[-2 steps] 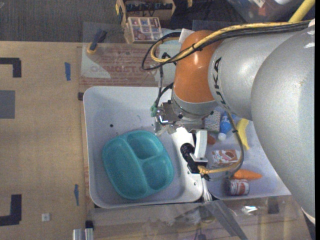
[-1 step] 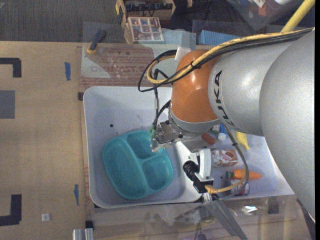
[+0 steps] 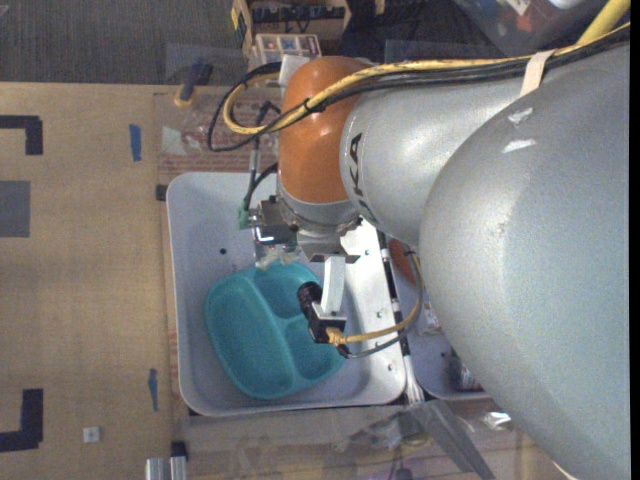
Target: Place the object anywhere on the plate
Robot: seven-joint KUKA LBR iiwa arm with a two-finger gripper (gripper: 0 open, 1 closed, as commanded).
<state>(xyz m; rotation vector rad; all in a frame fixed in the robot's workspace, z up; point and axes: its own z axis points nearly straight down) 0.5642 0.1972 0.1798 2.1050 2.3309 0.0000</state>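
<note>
Room inside the white bin (image 3: 195, 228) lies mostly toward nine and twelve o'clock, where bare floor runs up to the rim; the six o'clock side is taken up by the teal plate (image 3: 255, 343), whose lower edge sits close against the bin wall. The plate has divided compartments and rests flat on the bin floor. Beyond the bin's nine o'clock rim, the tan bench top (image 3: 80, 268) stretches away, marked with black corner marks and bits of blue tape. The grey arm (image 3: 500, 228) with its orange band (image 3: 315, 138) covers the bin's three o'clock side and the second bin beyond it. The gripper (image 3: 272, 250) hangs just over the plate's twelve o'clock edge; whether its fingers are spread or pressed together cannot be told. Any object to be placed cannot be made out; the plate's visible surface is plain teal.
</note>
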